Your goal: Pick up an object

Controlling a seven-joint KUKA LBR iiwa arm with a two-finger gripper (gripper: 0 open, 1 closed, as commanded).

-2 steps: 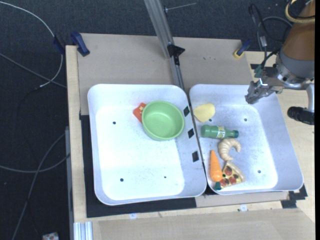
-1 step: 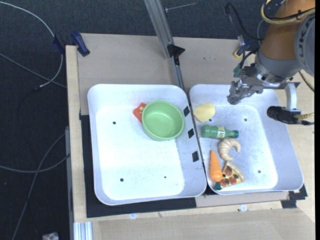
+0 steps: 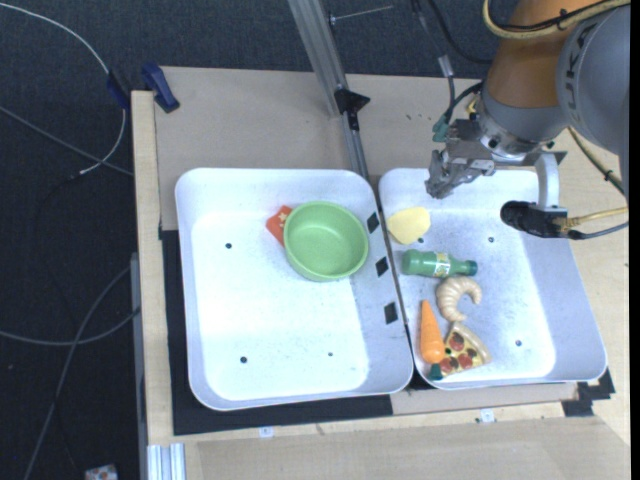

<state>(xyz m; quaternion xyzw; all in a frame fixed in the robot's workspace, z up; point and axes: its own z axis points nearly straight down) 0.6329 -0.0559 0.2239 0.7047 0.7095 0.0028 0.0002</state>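
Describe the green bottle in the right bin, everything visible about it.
The green bottle is small and toy-like, seemingly glossy plastic, with a pale label band round its middle and a narrower neck pointing toward the view's right. It lies on its side on the floor of the right bin, near the bin's left wall. A pale yellow rounded piece sits just above it and a tan croissant just below; whether either touches it is unclear. The claw hovers apart, higher up.

no legible text, bottle label (image 3: 432,263) unreadable
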